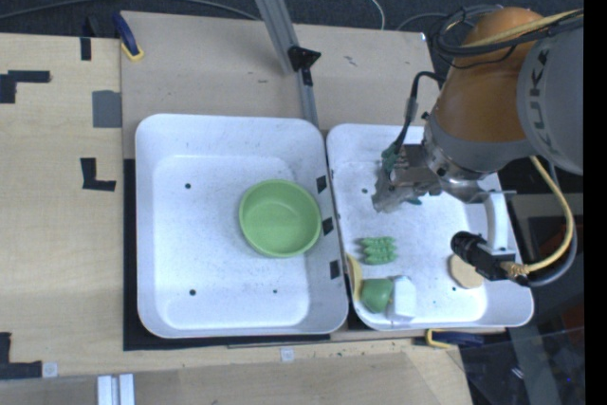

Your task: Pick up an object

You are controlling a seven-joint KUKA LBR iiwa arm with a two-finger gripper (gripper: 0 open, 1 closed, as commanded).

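the gripper (391, 193) hung low over the right bin (432, 294), its grip state impossible to tell, near a small green toy (378, 249); a green bowl (279, 218) sat in the left bin (180, 232).

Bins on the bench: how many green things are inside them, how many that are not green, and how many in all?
Green: 3, namely the green bowl in the left bin, plus the small ridged green piece and the green cup in the right bin
Tan: 1, the tan disc
White: 1, the white block
Total: 5
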